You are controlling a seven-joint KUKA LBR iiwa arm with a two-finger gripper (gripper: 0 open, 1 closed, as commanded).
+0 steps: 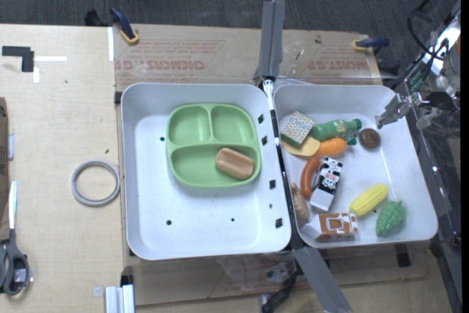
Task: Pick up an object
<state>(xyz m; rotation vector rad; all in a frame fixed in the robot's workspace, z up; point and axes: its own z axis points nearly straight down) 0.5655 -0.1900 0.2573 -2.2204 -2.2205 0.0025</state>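
My gripper (pixel 386 116) hangs over the right bin's (pixel 414 179) far right corner, just above and right of a small brown round piece (pixel 369 138). Nothing shows in its grasp. Below it in that bin lie a green bottle (pixel 335 130), a checkered waffle (pixel 297 128), a carrot (pixel 331 146), a sausage (pixel 311 174), a cow-print milk carton (pixel 327 179), a yellow corn cob (pixel 368 198), a bumpy green fruit (pixel 390 218) and an orange-and-white box (pixel 335 226).
The left bin (pixel 146 216) holds a green divided plate (pixel 212 130) with a bread roll (pixel 235 163) on it. A tape ring (pixel 95 182) and scissors (pixel 13 264) lie on the bench at left. Clamps (pixel 124 24) sit along the back edge.
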